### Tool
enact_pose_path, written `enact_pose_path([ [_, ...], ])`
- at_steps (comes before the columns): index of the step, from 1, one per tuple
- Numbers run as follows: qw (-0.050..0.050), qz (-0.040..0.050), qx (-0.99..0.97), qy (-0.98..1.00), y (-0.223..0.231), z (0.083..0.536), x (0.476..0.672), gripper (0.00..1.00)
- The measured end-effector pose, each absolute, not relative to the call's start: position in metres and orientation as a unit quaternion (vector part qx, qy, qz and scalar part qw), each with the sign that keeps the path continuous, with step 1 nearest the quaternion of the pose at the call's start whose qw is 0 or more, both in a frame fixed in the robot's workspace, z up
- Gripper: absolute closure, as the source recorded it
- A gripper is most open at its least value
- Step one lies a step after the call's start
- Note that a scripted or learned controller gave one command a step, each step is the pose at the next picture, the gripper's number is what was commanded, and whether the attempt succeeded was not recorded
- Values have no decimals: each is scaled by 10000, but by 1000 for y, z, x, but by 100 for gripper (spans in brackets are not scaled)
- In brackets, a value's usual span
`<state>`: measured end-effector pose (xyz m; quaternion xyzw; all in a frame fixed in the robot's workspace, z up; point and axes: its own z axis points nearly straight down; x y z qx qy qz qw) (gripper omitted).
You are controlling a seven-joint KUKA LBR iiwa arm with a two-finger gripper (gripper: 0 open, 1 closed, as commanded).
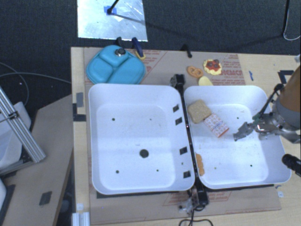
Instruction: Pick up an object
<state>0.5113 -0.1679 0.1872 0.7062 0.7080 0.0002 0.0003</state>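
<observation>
A dark carpeted floor surrounds a cardboard-topped bench [155, 60] that bears two white bins side by side.

Left to right:

- A blue divided plate [116, 66] lies on the bench behind the left bin.
- The left bin [101, 173] holds a small dark disc [144, 153].
- Small toy foods [205, 70] lie on the bench behind the right bin.
- The right bin [277, 173] holds a tan bread slice [199, 111] touching a red-and-white packet [216, 125], both in its rear left part. An orange piece [200, 164] lies against its left wall.
- The gripper [239, 134] hangs low over the middle of the right bin, just right of the packet and apart from it.

Gripper state: whether the fingers are spread or pressed together cannot be told. Nothing is seen held.

Arm pose: the arm enters from the right edge. The wrist is angled left and downward, with the tip pointing toward the packet.

Likely faults, as a judgement:

1. The packet lies flat. The fingers may slide over it or push it into the bread.
2. Bread and packet touch. A closing grip may catch both or knock one aside.
3. A descent at the present spot would likely meet bare bin floor.
</observation>
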Motion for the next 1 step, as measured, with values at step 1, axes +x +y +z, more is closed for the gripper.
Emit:
enact_pose_path([
  [1,10,2,7045,7097,-79,97,486,0],
])
